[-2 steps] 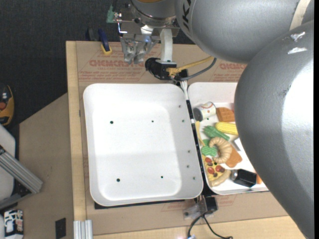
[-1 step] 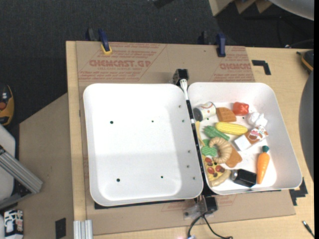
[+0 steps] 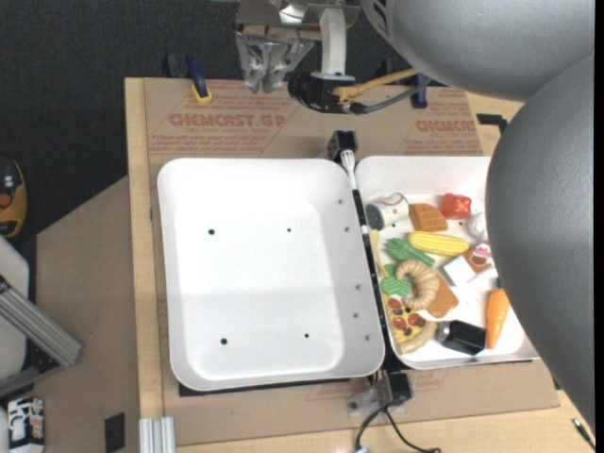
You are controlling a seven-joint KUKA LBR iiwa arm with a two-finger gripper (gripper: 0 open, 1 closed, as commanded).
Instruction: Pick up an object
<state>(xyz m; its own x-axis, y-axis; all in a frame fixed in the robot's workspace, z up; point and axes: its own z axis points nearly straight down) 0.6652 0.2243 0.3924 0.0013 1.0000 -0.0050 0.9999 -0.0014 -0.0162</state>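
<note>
Left bin [image 3: 189,281]: your claw gets open floor throughout. Right bin [image 3: 415,170]: toys [image 3: 429,272] packed close, gaps narrow; the arm [image 3: 547,206] overhangs its right edge.

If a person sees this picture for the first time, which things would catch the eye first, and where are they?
The big grey arm fills the upper right, its gripper hanging above the bench's far edge, beyond both bins. The right bin holds a heap of colourful toy food: a yellow corn cob, an orange carrot, a pizza slice. The left bin is a wide white surface with a few small dark dots.
</note>
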